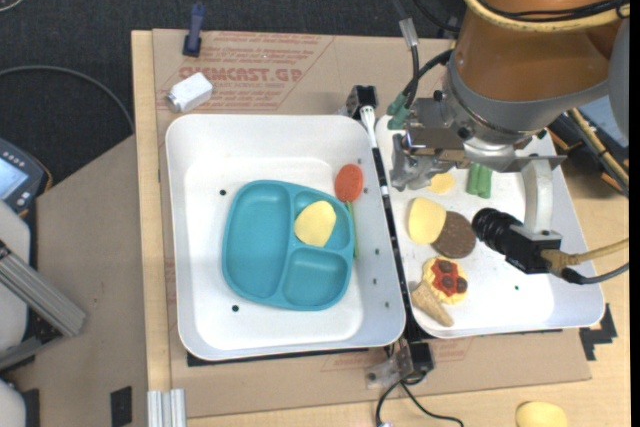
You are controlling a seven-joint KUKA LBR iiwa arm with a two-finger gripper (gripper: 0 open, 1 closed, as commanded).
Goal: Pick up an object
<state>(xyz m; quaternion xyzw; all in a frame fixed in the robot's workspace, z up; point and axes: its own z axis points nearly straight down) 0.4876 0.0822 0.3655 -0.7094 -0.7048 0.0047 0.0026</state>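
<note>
The claw (pixel 412 173) hung over the far corner of the right bin (pixel 560 307), close to the wall shared with the left bin (pixel 200 165). The wrist hid it from above, so it could not be told whether it was spread or pressed together, and nothing was seen pinched in it.

Just beside the claw, on the arm's side, lay a small yellow piece (pixel 441 182) and then a green piece (pixel 479 181). Nearer the camera sat a pale yellow round (pixel 425 219) touching a brown disc (pixel 456 236), and beyond those a toy pizza slice (pixel 442 287).

Across the wall, an orange-red piece (pixel 349 182) lay near the claw at the edge of a teal divided plate (pixel 262 250), which carried a yellow lump (pixel 316 223).
</note>
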